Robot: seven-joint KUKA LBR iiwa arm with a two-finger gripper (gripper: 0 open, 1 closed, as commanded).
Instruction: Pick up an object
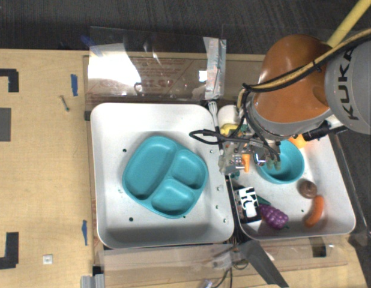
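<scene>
Wooden worktop (41, 179) carries two white bins. Near the right bin's (338, 221) front edge lie a purple grape bunch (274, 215) and an orange carrot (315, 210); farther back, the hand (245, 159) hovers beside a teal bowl (286, 165), grip state unreadable.

divided plate (166, 175) in left bin (107, 131) | bowl (284, 165), grapes (274, 216), carrot (315, 211) in right bin (341, 215)
</scene>
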